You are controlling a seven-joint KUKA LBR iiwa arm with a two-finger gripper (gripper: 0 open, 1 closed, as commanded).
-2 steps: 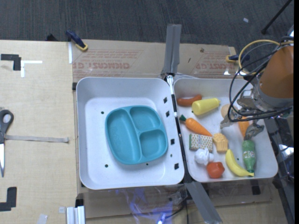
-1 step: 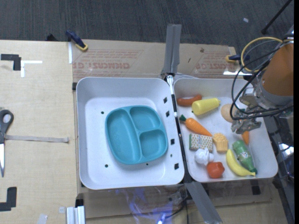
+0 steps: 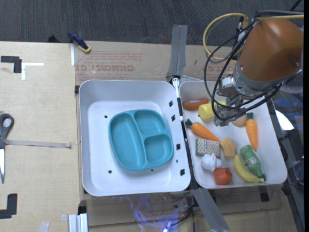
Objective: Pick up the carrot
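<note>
- Camera view: I see two carrots in the right bin [image 3: 275, 175], one [image 3: 204, 130] at its 9 o'clock, another [image 3: 251, 132] at 3 o'clock.
- I cannot tell how the gripper [image 3: 227, 116] stands; cables hide it.
- I would descend across the left carrot's middle, clear of the lemon [image 3: 205, 111].

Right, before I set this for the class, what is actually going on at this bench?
A grey and orange robot arm reaches in from the right over the right bin, which holds toy food. Its gripper hangs above the bin's upper middle, among two carrots: one carrot lies to its lower left, another carrot to its right. Nothing shows between its fingers. The left bin holds a blue divided plate.
</note>
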